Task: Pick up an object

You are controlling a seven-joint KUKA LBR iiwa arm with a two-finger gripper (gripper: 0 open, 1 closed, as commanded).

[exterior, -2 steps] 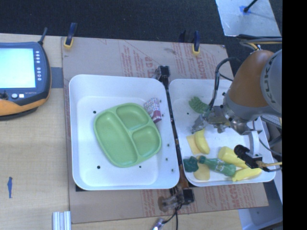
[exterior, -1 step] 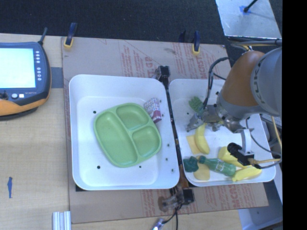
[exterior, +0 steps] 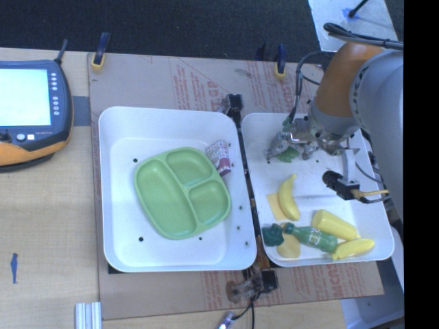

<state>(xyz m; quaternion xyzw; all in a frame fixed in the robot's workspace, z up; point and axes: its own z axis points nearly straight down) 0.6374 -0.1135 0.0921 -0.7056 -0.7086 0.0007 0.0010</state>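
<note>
bright, even light | soft shadows | slightly soft focus, perhaps compression

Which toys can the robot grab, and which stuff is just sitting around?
Could grab:
- banana
- green bottle
- yellow pieces
- green divided plate
- small can

Just sitting around:
- screen tablet
- clamps
</note>
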